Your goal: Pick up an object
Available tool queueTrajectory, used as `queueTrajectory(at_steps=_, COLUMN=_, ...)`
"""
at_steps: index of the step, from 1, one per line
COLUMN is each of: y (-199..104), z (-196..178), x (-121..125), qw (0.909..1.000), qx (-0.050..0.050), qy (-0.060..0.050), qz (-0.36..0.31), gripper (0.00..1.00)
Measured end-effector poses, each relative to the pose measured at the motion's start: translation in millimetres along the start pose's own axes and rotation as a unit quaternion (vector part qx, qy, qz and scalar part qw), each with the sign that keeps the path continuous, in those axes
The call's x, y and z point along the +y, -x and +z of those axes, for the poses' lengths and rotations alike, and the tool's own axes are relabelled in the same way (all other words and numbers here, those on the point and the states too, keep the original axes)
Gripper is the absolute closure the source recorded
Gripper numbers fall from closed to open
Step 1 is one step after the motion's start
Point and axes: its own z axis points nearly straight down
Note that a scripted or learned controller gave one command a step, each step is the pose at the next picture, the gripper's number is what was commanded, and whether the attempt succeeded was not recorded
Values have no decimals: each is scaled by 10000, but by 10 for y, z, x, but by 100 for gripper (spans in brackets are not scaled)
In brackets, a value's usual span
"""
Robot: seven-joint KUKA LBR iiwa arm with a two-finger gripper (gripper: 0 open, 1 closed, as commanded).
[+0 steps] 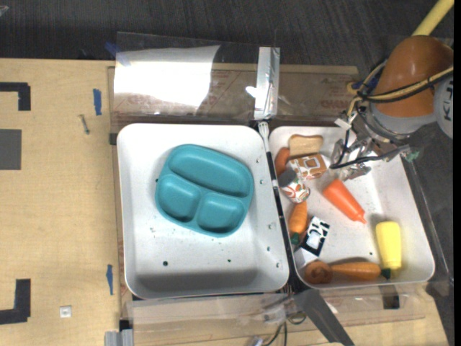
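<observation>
From my feed I see the arm (410, 78) reaching in at the far right, its orange band above the wrist, with the end effector (351, 158) hanging over the far part of the right bin (414, 215). Its dark fingers (344, 150) look spread a little, and I see nothing pinched between them. The tips sit just right of a small white and orange carton (310, 167), and I cannot tell whether they touch anything.

The right bin holds the pickable things. At its far left lies a tan bread slice (305, 145), with a reddish sausage (282, 160) beside it against the left wall. Below the carton is a small red and white piece (295, 192), too blurred for me to name. An orange carrot (343, 200) lies tilted in the middle of the bin, near the fingers but apart from them. A smaller orange carrot (298, 218) lies along the left wall, and just near of it a black and white card (315, 236). Along the near wall lies a long orange-brown carrot (346, 270), and at the right a yellow corn cob (389, 244).

The left bin (140, 251) carries a teal divided plate (204, 189) with three compartments. Both bins sit on the tan desk (57, 215).
</observation>
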Motion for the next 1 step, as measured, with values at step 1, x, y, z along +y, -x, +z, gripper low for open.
queueTrajectory(at_steps=1, y=364, z=-1494, x=362, qw=9975, qx=-58, qy=-47, qz=702, gripper=100)
